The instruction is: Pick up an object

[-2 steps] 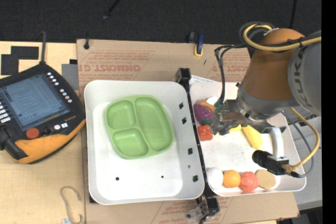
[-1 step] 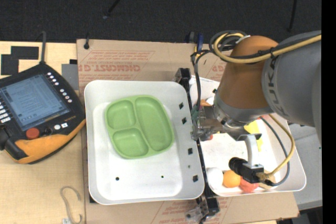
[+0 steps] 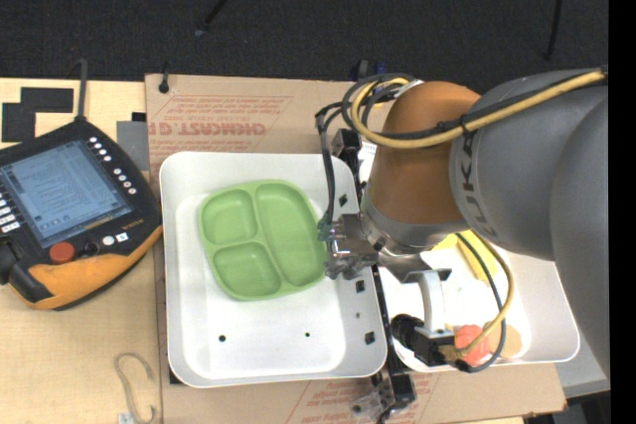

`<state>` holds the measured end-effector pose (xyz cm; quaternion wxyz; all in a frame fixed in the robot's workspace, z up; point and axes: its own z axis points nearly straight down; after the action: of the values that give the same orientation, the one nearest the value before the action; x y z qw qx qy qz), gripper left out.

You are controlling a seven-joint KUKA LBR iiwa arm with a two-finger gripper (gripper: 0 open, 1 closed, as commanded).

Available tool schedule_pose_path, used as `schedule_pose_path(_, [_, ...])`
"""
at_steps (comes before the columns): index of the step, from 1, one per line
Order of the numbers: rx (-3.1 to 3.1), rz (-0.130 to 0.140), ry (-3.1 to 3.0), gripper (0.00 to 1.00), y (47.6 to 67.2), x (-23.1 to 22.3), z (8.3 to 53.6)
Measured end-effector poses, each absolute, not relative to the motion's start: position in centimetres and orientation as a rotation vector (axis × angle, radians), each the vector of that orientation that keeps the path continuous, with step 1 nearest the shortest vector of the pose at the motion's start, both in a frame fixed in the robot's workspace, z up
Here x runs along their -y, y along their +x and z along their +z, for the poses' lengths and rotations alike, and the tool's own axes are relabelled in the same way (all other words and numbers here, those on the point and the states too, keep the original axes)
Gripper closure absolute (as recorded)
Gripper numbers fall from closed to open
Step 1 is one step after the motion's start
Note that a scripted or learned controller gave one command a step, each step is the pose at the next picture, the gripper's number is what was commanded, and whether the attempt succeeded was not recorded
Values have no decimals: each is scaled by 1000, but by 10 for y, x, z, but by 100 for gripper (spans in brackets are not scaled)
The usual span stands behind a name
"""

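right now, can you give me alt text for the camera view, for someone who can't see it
A grey robot arm with an orange band reaches in from the right over two white bins, its gripper at the right edge of a green divided plate lying in the left bin. A teach pendant sits left of the bins.

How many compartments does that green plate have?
3. The green plate lies in the left bin: one compartment at its upper left, one at its lower left, and a longer one along its right side, whose right edge the arm covers.
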<state>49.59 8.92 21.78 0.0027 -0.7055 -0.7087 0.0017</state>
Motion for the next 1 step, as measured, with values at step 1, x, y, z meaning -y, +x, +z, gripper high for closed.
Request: schedule_pose_path(1, [2219,6,-2217,100,497,-88,217])
